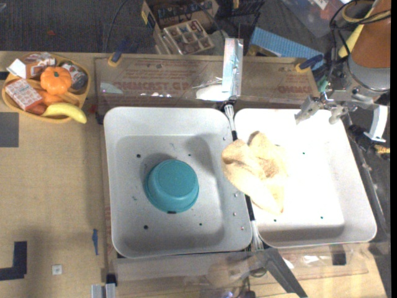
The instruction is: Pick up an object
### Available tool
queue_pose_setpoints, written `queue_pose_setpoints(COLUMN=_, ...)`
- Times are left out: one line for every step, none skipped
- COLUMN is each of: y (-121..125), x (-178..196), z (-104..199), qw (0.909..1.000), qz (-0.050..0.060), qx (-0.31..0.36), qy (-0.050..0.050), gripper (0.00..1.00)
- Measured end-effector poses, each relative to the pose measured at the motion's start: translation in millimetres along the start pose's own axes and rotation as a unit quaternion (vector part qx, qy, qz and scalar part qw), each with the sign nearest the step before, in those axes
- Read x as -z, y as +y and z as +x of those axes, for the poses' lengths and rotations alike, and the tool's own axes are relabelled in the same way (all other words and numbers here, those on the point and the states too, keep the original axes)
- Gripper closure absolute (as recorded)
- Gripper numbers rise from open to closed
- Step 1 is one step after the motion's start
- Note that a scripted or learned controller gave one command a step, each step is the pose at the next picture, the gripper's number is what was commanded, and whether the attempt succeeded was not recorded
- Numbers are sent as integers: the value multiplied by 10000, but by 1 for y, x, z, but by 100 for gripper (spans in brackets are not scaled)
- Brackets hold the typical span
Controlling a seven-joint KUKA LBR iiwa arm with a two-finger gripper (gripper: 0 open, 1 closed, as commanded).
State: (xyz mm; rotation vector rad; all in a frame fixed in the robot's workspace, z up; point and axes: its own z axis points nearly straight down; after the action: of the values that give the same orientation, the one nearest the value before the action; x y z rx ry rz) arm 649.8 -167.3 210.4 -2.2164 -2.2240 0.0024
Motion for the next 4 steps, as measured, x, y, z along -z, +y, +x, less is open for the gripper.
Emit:
queue_pose_setpoints(y=9, x=-89, z=46, qw=9974, qz=0, qx=727, qy=-1, gripper=0)
queue_pose_setpoints(y=-44, x=-120, z=62, qw=9865, qz=-73, qx=1634, qy=-13, gripper=0)
queue_pose_setpoints(y=-44, x=-111, z=60, qw=9870, qz=-86, qx=1607, qy=-6, gripper=100)
queue_pose_setpoints(y=-44, x=-111, z=59, qw=9870, qz=-85, qx=1608, qy=-8, gripper=0)
